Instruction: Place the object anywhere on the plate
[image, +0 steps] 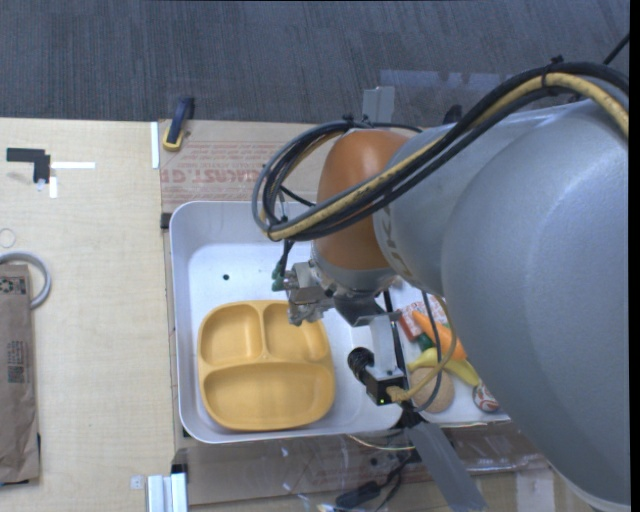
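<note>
Gripper (305, 300) over smooth yellow three-compartment plastic plate (266, 364), grip state unreadable.
Plate sits in glossy shallow white bin (190, 300); small mixed toy food pieces (440, 350) lie to its right, half hidden by the arm. Pale wood-grain table (80, 230), dark ribbed carpet floor (250, 50) beyond.

A brown paper bag (17, 370) lies at the left edge of the pale worktop (90, 250). A yellow-and-black clamp (179, 122) sits at the worktop's far edge. Dark carpet (250, 50) lies beyond.
</note>
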